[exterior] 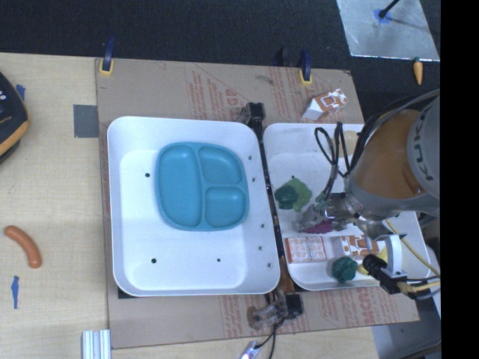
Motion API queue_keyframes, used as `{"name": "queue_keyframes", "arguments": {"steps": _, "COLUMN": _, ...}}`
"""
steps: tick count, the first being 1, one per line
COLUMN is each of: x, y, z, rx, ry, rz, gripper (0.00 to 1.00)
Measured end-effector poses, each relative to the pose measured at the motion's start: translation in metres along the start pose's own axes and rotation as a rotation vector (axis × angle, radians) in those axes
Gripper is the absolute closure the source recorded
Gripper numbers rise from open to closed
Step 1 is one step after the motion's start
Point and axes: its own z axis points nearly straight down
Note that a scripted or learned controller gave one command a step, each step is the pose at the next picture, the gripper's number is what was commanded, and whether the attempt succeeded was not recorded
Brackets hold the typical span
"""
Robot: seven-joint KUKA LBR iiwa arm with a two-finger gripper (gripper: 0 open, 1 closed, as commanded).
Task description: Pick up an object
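The right bin (299, 137) holds a green leafy toy (292, 194), a purple item (323, 225) partly under the arm, a red-and-white flat box (307, 249), a small dark green round object (344, 268) and a yellow-and-white object (385, 254) at the near right. My gripper (320, 214) reaches down from the grey and orange arm (393, 163) into the middle of this bin, just right of the green toy and over the purple item. Black cables loop above it. The left bin (127, 200) holds a blue divided plate (202, 185).
A small orange-and-white carton (326, 104) lies on the cardboard behind the right bin. A sausage toy (24, 245) lies on the wooden bench at far left, and a black-and-yellow device (9, 118) sits at the left edge. Clamps hold the cardboard's far edge.
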Motion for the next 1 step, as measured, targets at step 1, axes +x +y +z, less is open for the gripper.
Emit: {"name": "queue_keyframes", "arguments": {"steps": 1, "x": 0.0536, "y": 0.0517, "z": -0.1047, "rx": -0.004, "ry": 0.001, "rz": 0.005, "gripper": 1.00}}
